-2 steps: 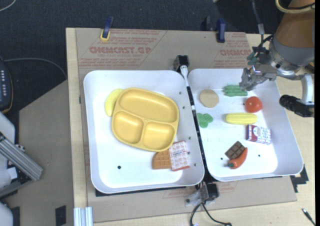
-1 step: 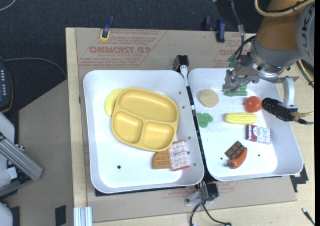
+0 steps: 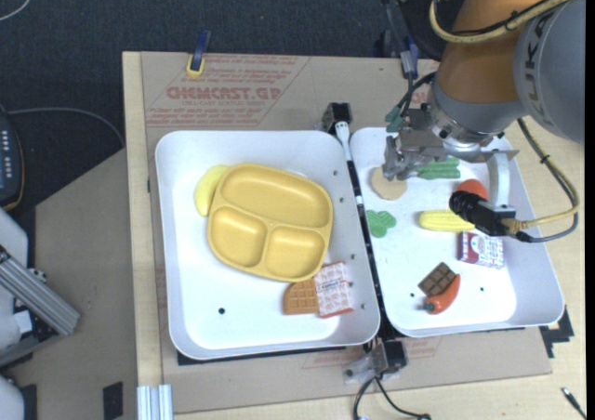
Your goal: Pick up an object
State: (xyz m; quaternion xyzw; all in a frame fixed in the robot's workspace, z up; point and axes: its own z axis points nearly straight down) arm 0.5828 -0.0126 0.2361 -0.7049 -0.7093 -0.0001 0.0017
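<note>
pincer (image 3: 398, 170) over tan disc (image 3: 389, 185), grip state can't tell | corn cob (image 3: 446, 220) long axis L-R

One fixed camera above the bench (image 3: 139, 223) — a slanted downward look over both white bins (image 3: 177, 251).

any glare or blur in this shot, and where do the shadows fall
Camera view: lighting is soft and even, with faint shine on the yellow divided plate and the arm's orange band; the arm casts a dim shadow by the gripper in the right bin; small items look slightly soft, low resolution.
</note>
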